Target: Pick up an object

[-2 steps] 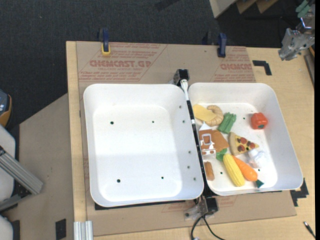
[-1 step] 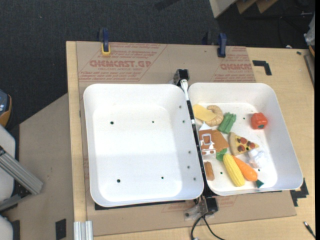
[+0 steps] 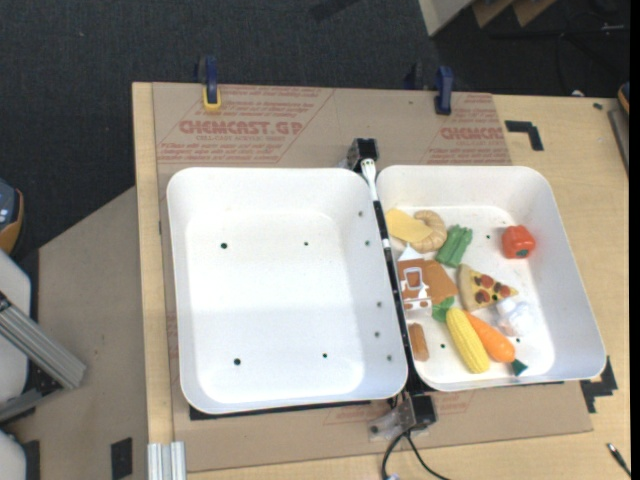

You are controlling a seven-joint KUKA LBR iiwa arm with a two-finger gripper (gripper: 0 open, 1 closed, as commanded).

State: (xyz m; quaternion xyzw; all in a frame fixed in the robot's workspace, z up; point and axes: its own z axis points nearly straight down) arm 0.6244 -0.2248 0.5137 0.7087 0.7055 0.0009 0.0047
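Note:
The right bin (image 3: 560, 298) holds several toy foods. A yellow cheese wedge (image 3: 403, 226) and a tan croissant (image 3: 431, 229) lie at its upper left, beside a green pepper piece (image 3: 455, 245). A red tomato (image 3: 517, 241) sits alone at the upper right. Lower down are a brown-and-white block (image 3: 423, 281), a pizza slice (image 3: 484, 288), a yellow corn cob (image 3: 465, 338), an orange carrot (image 3: 491, 338) and a small sausage (image 3: 418, 342).
The left bin (image 3: 270, 288) lies beside the right one, with a black divider strip (image 3: 382, 243) between them. Both rest on a brown cardboard sheet (image 3: 250, 123) held by blue clamps (image 3: 209, 80) at the back edge.

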